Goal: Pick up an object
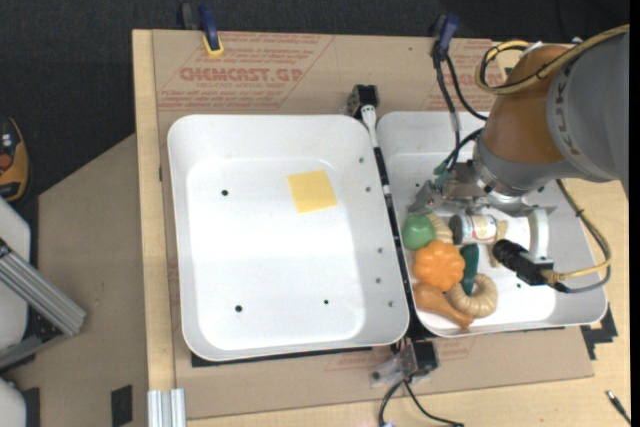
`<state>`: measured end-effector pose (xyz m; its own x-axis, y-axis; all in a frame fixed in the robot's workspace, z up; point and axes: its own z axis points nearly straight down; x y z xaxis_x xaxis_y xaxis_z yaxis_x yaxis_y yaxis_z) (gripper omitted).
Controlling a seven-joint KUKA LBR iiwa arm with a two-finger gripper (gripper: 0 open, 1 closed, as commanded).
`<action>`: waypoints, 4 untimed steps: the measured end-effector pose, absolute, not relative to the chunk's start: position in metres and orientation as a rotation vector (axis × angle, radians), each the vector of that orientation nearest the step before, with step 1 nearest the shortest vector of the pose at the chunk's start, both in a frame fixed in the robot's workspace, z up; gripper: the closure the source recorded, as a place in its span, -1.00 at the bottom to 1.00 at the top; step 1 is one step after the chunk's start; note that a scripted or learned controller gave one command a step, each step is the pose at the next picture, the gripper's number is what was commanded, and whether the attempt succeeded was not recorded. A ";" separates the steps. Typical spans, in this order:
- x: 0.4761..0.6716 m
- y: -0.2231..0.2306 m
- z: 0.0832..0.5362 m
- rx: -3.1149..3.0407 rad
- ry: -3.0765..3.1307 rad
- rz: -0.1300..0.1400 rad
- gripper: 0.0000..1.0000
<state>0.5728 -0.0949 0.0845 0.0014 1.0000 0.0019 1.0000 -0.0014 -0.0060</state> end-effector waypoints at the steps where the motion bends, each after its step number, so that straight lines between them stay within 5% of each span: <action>1: 0.537 -0.091 0.085 -2.220 -2.217 0.002 -1.00; 2: 0.539 -0.092 0.095 -2.224 -2.221 -0.002 1.00; 3: 0.532 -0.092 0.084 -2.220 -2.219 0.001 1.00; 4: 0.575 -0.092 0.085 -2.222 -2.227 -0.003 1.00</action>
